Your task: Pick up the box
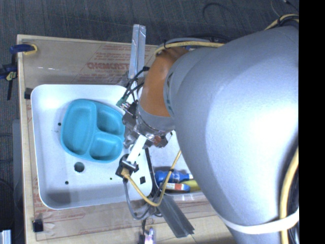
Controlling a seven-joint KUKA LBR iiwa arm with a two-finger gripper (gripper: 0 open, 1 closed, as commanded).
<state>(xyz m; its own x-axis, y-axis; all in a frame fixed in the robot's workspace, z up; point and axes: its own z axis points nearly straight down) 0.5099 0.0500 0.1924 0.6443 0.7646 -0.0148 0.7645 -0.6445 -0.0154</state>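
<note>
Camera view from above the table (76,60) has the big grey arm (238,126) covering most of the right half, with its orange band (155,88) pointing toward the middle. The gripper (146,134) hangs just below that band, over the seam between the two white bins and right beside the 3 o'clock edge of the blue tray. From where I stand it is too crowded by the wrist to make out, so I cannot tell whether it is open or closed, and I see nothing held in it.

The left bin (38,136) holds a blue tray (94,131) with three compartments, lying flat toward the bin's 12 o'clock side. At 7 o'clock from the tray, well apart from it, sits a small dark round thing (78,167) on the bin floor.

Of the right bin (165,161) I see just a slice under the arm. In that slice, at 5 o'clock from the gripper and apart from it, lies what looks to be the box (173,179): a flat blue pack with a red and yellow strip along its lower side, lying on its side with its right end hidden under the arm.

A metal bar (138,47) stands at 12 o'clock between the bins, another grey bar (176,218) slants at 6 o'clock, and a blue clamp (21,49) grips the table's corner at 10 o'clock.
</note>
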